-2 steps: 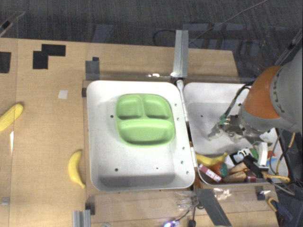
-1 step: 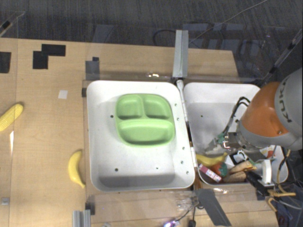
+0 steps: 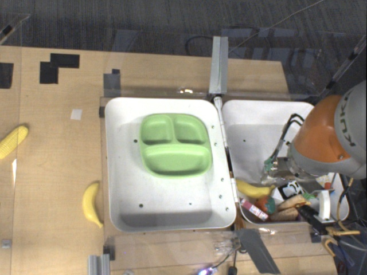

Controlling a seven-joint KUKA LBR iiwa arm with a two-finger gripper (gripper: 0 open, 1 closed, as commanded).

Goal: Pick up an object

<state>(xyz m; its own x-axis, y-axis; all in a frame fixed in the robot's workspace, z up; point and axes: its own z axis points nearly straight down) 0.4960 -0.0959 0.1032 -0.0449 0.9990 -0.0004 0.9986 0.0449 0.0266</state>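
I count two bins [image 3: 114, 153], one green tray [image 3: 174, 144], two bananas [image 3: 92, 204], and one corn cob [image 3: 12, 142].

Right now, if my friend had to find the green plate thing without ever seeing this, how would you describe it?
Find the left white bin of the two on the bench. Lying in its middle is the green tray, rounded, with three compartments. It is the one green thing, and the banana lies outside that bin.

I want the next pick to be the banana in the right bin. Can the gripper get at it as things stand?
Probably yes. The banana lies on top at the pile's left edge in the right bin, nothing over it. The gripper hangs just beside it, though the bin wall close on its left may crowd a finger.
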